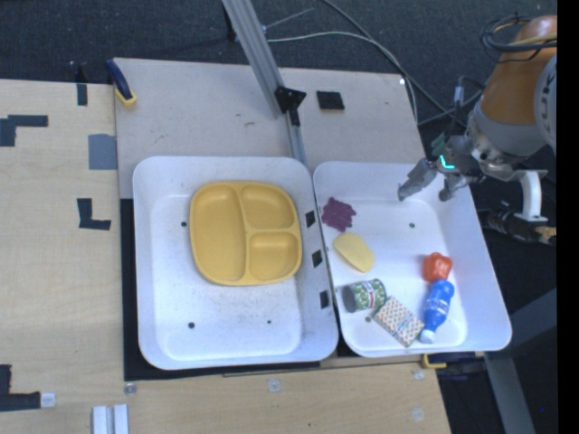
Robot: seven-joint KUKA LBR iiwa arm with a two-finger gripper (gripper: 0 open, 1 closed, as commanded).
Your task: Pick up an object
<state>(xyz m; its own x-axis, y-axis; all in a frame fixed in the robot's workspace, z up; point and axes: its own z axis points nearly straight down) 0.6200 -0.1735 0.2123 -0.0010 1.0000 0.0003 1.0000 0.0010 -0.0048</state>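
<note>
end effector (430,186) with fingers spread apart and nothing between them, over the right bin's (470,242) far edge. nearer in that bin: purple piece (337,212), yellow lemon (354,251), can (365,295), blue bottle (436,307). left bin (154,242) holds a yellow plate (245,232).

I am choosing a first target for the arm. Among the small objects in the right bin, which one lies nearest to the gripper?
The purple object, near the bin's upper left. The gripper hovers over the upper part of the right bin; the other items lie farther down.
</note>
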